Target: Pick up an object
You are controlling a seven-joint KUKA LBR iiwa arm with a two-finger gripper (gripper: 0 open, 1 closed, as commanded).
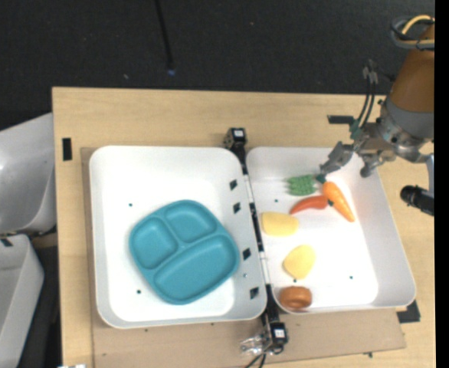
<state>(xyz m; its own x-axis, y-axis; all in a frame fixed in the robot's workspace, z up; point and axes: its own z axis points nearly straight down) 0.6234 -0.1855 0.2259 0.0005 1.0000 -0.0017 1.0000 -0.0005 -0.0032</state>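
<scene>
the brown, rounded thing sits nearest the camera, tucked into the near corner of the right bin, smooth and a little glossy like a small potato or bun. beyond it lie two pale yellow lumps, one roundish and the other more oval, both matte and soft-edged, close to the divider between the bins.

further back is what i am after: the carrot, orange, tapered and plastic-smooth, with a green leafy top lying to its left. its long axis runs on a slant, from the far-left end down toward the near-right. a red pepper, curved and shiny, lies just beside it on the near-left, its end touching or almost touching the carrot.

my jaws hang over the far side of that bin, spread apart, with nothing between them. the carrot lies just below them and slightly toward the camera, so i judge the coming move to be a short drop, with the fingers set across the carrot's slant rather than along it.

in the left bin rests a blue divided plate, hard plastic with three compartments, well apart from my reach. both bins sit on the pale wooden worktop.
</scene>
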